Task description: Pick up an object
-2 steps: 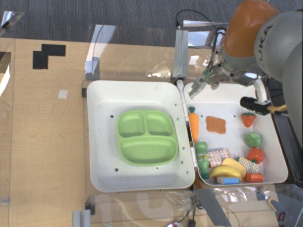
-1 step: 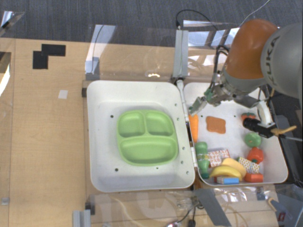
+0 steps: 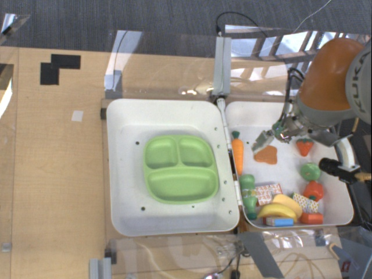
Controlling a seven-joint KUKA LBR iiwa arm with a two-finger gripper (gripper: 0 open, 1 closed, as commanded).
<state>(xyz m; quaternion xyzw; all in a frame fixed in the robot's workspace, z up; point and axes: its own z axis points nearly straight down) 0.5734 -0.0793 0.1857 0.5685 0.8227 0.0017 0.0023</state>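
Note:
My gripper (image 3: 272, 137) hangs over the upper middle of the right bin (image 3: 256, 118), reaching in from the right under the orange-banded wrist. Just below it an orange flat piece (image 3: 266, 155) lies on the bin floor; I cannot tell whether the two touch. A carrot (image 3: 237, 150) lies along the bin's left wall. To the gripper's right sits a small red-orange toy (image 3: 304, 147). Nothing shows as lifted off the floor.
The right bin's lower half holds a green lump (image 3: 310, 171), a red toy (image 3: 314, 190), a banana (image 3: 282, 206), a pink patterned box (image 3: 268, 192) and small green pieces (image 3: 248, 182). The left bin (image 3: 125, 156) holds a green divided plate (image 3: 180, 168).

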